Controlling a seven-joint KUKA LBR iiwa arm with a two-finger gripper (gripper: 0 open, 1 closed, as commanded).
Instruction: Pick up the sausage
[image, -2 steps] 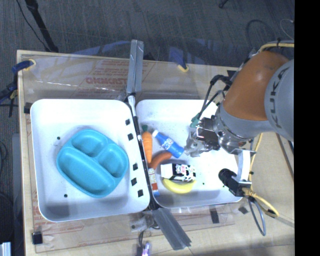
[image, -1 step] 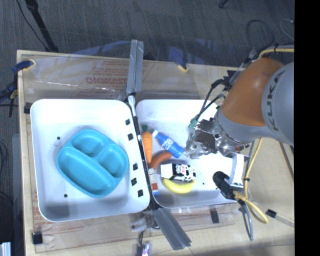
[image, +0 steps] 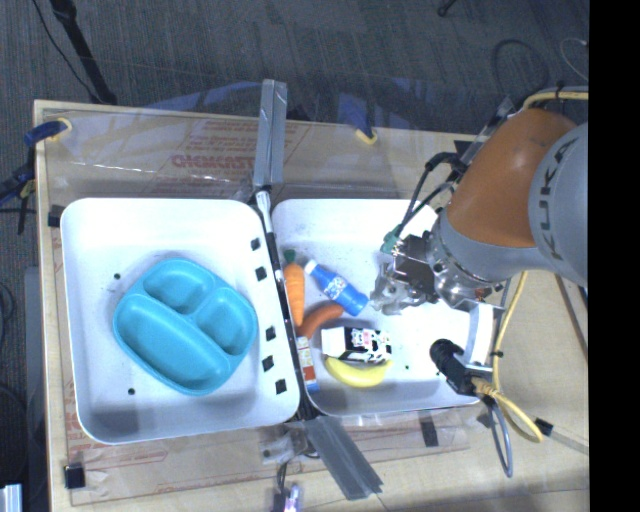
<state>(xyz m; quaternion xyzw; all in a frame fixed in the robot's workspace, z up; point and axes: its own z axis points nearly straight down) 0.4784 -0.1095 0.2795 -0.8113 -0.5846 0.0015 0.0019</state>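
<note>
The sausage (image: 319, 318), a short reddish-brown curved piece, lies in the right bin (image: 340, 225) near its left wall, between an orange carrot (image: 294, 289) and a black-and-white box (image: 361, 342). My gripper (image: 393, 294) hangs over the middle of the right bin, to the right of the sausage and a little apart from it. A blue-and-white bottle (image: 336, 286) lies between the gripper and the sausage. Nothing shows between the gripper's fingers.
A yellow banana (image: 357, 373) lies at the right bin's front edge, below the box. The left bin (image: 90, 400) holds a blue divided plate (image: 186, 324). A metal divider (image: 267, 140) runs between the bins. Cables hang at the right of the arm.
</note>
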